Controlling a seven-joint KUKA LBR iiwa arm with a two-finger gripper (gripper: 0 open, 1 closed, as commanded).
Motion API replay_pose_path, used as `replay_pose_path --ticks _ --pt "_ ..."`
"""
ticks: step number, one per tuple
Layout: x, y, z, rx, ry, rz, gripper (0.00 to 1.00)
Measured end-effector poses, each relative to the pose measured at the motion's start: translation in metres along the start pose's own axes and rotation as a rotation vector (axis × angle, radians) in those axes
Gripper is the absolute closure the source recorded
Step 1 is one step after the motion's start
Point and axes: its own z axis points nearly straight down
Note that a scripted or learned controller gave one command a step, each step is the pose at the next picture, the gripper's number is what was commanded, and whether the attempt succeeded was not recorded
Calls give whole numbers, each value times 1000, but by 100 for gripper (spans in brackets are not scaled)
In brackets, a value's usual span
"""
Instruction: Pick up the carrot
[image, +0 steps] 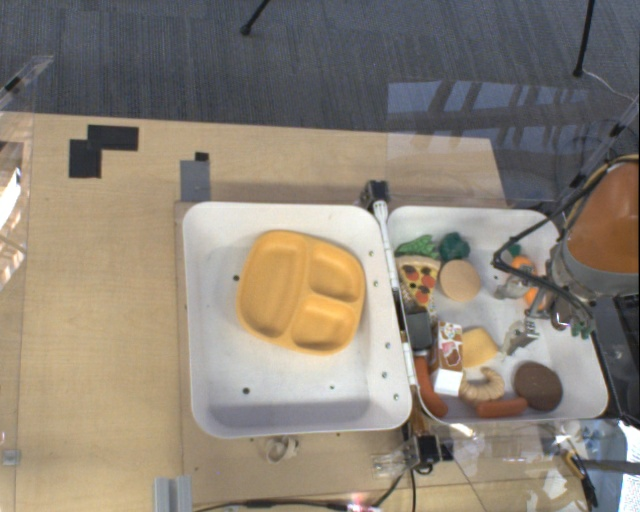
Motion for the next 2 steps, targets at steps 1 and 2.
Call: replay_pose_path --ticks 1,2 --pt "-16 2 0 1 -2 189 0" --pt "-52 11 2 -3 2 516 0"
